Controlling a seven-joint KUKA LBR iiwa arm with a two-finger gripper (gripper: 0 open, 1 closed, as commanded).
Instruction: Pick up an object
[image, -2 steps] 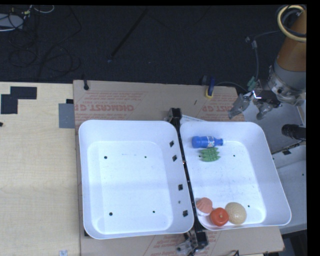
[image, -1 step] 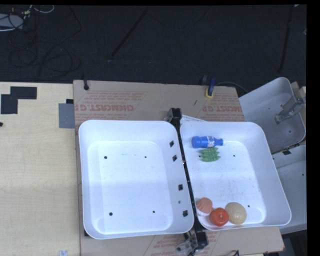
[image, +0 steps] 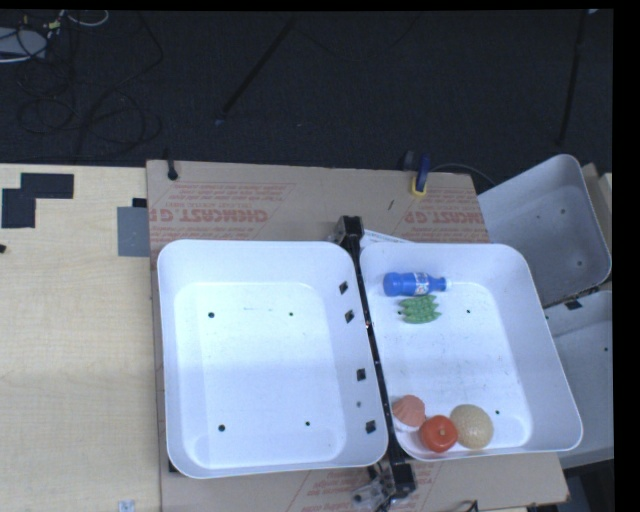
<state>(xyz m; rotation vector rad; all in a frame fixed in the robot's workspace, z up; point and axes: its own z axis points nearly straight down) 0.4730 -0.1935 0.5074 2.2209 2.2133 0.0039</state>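
We see a blue bottle (image: 414, 284) lying at the far end of the right bin (image: 540, 330), a green toy (image: 420, 310) just beside it, and a tomato (image: 437, 433) at the bin's near edge.

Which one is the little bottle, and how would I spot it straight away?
Look in the right-hand bin, at its far end. The blue bottle lies on its side there, white cap pointing right, just above a small green item. It is the only blue thing in the bin.
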